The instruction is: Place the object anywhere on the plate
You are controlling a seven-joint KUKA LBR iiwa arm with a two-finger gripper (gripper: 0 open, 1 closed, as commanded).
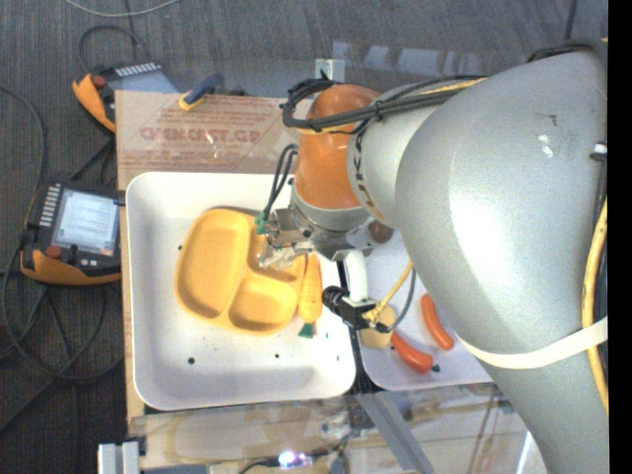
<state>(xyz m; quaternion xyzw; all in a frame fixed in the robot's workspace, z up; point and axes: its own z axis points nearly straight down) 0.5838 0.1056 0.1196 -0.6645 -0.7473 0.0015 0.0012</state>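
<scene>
Nearby, carrot (310,292) beside yellow plate (217,265)

The grey arm (494,215) reaches in, orange-banded wrist (331,166) pointing down.

Two red sausages (425,339) in the right bin (474,371) (touching? unclear); pendant (71,230) on floor.

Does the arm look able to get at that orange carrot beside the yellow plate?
Probably yes. The gripper hangs over the yellow plate in the left bin, and the carrot lies uncovered right beside it.
</scene>
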